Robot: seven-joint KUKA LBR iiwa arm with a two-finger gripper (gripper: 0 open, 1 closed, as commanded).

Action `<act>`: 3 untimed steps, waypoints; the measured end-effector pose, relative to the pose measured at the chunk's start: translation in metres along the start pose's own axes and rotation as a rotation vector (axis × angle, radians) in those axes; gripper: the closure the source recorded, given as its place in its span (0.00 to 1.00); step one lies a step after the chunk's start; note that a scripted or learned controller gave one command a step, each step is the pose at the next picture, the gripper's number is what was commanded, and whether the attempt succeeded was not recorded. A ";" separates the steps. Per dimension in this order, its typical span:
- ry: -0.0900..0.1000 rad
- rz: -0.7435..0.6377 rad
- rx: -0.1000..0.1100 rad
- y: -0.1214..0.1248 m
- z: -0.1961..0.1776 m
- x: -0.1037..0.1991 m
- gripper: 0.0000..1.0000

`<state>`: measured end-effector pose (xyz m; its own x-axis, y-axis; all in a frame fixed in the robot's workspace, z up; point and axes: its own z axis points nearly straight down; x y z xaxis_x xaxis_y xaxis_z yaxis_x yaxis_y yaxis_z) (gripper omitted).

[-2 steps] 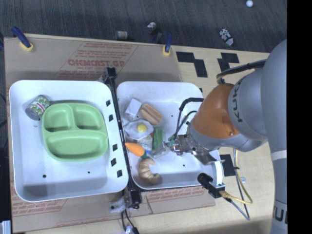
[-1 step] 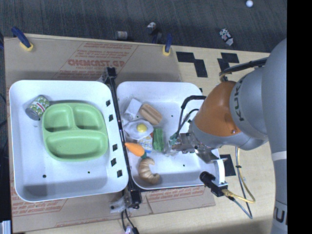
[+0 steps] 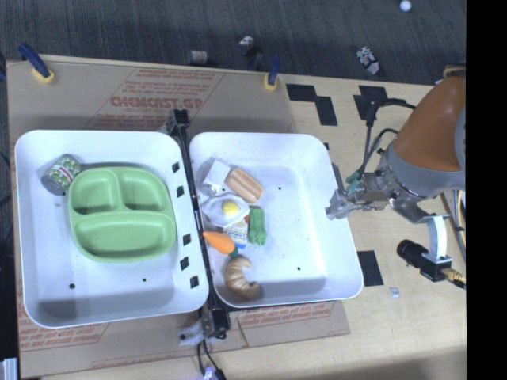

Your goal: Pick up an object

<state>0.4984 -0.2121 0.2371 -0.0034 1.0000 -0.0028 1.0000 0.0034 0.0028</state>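
My gripper (image 3: 339,206) hangs over the right rim of the right bin (image 3: 317,248), with nothing seen between its fingers. Along that bin's left side lies a cluster of toy food: a hot dog bun (image 3: 243,184), a fried egg (image 3: 229,209), a green vegetable (image 3: 257,225), a carrot (image 3: 219,241) and a croissant (image 3: 240,277). A white wrapper-like piece (image 3: 214,177) sits at the cluster's top. All of these lie well to the left of the gripper.
The left bin (image 3: 47,287) holds a green divided plate (image 3: 121,210) and a small can (image 3: 60,172) at its upper left. A black divider strip (image 3: 187,204) runs between the bins. Cardboard (image 3: 158,93) lies beneath both.
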 end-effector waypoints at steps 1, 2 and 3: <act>0.004 -0.003 0.005 -0.011 0.145 0.002 1.00; 0.000 -0.003 -0.003 0.079 -0.096 0.012 1.00; 0.001 -0.003 -0.001 0.079 -0.095 0.012 0.00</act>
<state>0.5766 -0.1995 0.3323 -0.0062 1.0000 -0.0016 1.0000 0.0062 0.0033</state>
